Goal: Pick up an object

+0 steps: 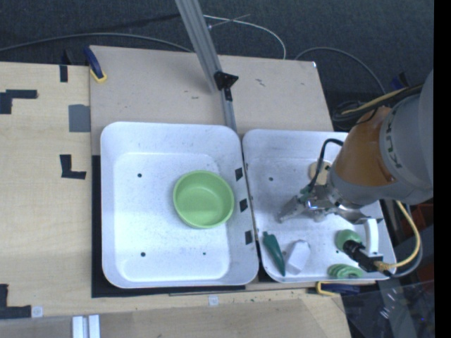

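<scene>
My gripper [299,213] hangs over the middle of the right bin [282,153], and its fingers stand spread with nothing between them. Below it, near the bin's front wall, lie a dark green pointed piece [273,252] and a pale, whitish object [297,256]. A green round object [346,239] sits to the gripper's lower right, partly hidden by the wrist. A flat green ringed object [343,272] lies in the front right corner. In the left bin [127,146] stands a light green bowl [204,198].
A grey metal pole [201,34] slants down from the top to the seam between the bins. The arm [384,150] covers the right bin's right side. Cables run over the dark floor behind the bench.
</scene>
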Controlling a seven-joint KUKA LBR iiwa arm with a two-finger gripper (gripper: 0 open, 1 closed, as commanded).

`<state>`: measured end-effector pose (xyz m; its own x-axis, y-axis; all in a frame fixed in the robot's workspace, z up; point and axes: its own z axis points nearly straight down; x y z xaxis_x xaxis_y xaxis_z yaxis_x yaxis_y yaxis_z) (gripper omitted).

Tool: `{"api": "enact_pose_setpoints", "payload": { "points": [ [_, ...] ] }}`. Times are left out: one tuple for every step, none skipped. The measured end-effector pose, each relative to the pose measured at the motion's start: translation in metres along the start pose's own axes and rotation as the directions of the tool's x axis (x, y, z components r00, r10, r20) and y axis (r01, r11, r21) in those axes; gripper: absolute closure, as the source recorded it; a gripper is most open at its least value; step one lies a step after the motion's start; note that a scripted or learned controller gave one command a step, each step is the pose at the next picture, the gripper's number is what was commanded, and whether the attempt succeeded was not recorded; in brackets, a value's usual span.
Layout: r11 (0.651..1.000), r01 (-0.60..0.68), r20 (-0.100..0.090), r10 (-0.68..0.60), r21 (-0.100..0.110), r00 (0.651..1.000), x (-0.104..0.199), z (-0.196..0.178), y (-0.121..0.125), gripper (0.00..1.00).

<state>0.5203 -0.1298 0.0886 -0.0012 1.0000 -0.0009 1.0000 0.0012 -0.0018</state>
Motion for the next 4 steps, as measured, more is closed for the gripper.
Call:
{"api": "enact_pose_setpoints", "payload": {
  "points": [
    [1.0,0.0,-0.002,0.0,0.002,1.0,0.001,-0.011,0.0,1.0],
    [1.0,-0.002,0.0,0.002,-0.004,1.0,-0.007,-0.06,-0.007,1.0],
    [1.0,0.0,0.0,0.0,-0.004,1.0,-0.011,-0.103,-0.009,1.0],
    [1.0,0.0,0.001,0.0,-0.005,1.0,-0.016,-0.149,-0.003,1.0]
  ]
}}
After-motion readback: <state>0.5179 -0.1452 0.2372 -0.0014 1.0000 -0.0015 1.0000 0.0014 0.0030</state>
